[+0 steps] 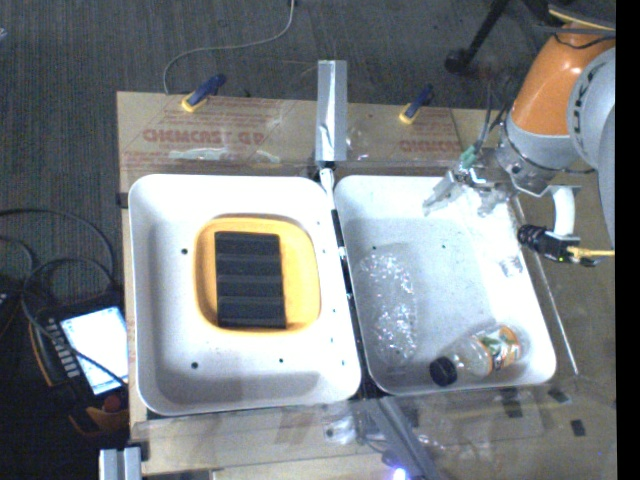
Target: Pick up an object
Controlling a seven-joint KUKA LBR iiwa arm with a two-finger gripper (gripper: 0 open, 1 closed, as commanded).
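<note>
Hovering: my gripper (465, 190), fingers spread, nothing between them, over the far edge of the right bin (530, 298). Bottle (480, 356): lying in that bin's near corner, cap pointing left, well apart.

Arm (590, 88) cut off at right edge

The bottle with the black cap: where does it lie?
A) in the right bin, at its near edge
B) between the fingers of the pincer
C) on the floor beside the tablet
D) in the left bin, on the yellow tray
A: the bottle lies on its side in the right bin, along the near wall.
</note>
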